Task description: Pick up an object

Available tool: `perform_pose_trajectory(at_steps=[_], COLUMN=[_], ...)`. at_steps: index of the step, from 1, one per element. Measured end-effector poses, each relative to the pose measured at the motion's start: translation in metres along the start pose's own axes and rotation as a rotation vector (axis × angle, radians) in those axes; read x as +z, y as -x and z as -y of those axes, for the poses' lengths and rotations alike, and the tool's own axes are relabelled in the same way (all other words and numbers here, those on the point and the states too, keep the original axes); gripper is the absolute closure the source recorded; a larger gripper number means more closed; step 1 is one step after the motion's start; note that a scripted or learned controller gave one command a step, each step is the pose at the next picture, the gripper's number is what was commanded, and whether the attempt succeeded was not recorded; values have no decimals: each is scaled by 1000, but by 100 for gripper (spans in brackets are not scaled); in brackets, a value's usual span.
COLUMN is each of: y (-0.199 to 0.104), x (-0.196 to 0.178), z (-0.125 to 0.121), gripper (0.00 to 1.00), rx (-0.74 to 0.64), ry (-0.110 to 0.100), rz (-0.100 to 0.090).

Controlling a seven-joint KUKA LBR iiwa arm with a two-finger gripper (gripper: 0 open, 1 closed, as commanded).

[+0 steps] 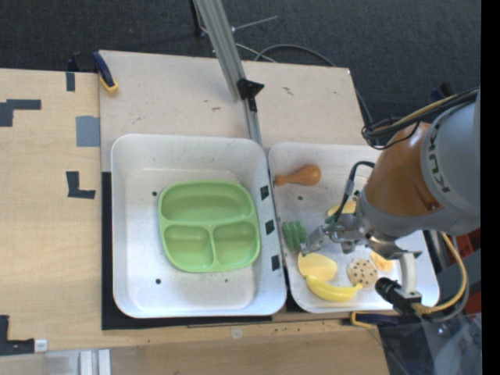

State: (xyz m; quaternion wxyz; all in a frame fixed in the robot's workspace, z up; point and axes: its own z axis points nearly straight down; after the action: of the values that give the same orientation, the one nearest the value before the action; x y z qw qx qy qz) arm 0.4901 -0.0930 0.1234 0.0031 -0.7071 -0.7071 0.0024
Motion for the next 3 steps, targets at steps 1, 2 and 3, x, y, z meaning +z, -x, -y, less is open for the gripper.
perform_pose_trajectory(at_steps=[1,2,3], y=[0,-1,-3], x=[36,25,-37], z=[0,1,4], gripper=[0,100,100], rx=[-1,-1,-1], ry=[6,4,11], rz=[2,-1,1])
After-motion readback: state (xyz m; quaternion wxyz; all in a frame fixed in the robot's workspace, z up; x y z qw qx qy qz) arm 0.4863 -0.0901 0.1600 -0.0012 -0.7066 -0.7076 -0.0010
